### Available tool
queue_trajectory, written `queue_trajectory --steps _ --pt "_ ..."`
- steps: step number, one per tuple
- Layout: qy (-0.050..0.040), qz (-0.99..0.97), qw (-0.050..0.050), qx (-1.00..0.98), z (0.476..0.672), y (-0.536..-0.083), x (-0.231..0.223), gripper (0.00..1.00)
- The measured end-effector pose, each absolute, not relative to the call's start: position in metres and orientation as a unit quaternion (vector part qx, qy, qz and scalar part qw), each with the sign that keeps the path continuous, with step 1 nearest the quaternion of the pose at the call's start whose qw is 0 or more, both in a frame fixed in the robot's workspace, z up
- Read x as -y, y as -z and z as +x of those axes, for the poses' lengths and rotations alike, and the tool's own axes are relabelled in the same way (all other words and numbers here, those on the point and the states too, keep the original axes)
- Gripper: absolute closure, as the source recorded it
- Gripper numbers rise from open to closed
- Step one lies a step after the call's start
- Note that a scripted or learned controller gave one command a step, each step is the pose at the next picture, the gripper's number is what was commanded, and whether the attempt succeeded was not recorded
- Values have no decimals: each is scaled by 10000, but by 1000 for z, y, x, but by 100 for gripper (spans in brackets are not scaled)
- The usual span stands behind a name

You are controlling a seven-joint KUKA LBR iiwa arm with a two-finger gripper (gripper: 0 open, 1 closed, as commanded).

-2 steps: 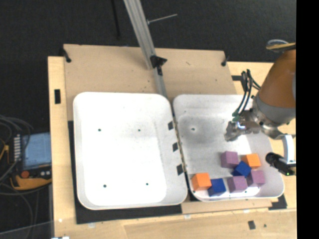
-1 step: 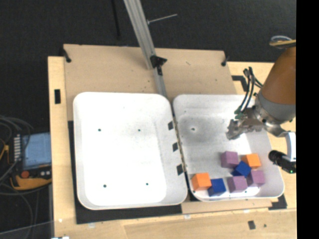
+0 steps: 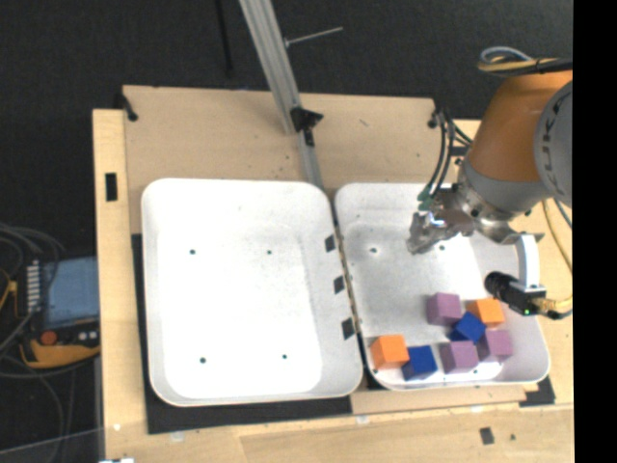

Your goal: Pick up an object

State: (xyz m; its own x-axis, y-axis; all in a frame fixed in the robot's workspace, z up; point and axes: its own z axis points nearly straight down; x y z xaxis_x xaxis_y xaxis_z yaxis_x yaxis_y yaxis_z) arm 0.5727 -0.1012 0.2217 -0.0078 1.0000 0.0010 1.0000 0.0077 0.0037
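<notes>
Several small blocks lie in the near part of the right bin (image 3: pixel 386 210): an orange block (image 3: pixel 390 350), a blue block (image 3: pixel 420 362), a purple block (image 3: pixel 444 308), another blue block (image 3: pixel 470 327), a small orange block (image 3: pixel 490 311), and two more purple blocks (image 3: pixel 460 356) (image 3: pixel 499 342). My gripper (image 3: pixel 422 236) hangs over the upper middle of the right bin, well behind the blocks. Nothing shows between its fingers.
The left bin (image 3: pixel 154 258) sits beside the right one on the wooden bench. A metal pole (image 3: pixel 275 61) slants up from the bench behind the bins. Cables and a device (image 3: pixel 58 307) lie left of the bench.
</notes>
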Motion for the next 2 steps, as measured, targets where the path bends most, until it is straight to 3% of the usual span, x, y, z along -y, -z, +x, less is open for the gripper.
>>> queue_trajectory --steps 1,2 --pt "-12 7044 5 -7098 600 -218 50 100" --pt "-13 7049 8 -7094 610 -219 8 100"
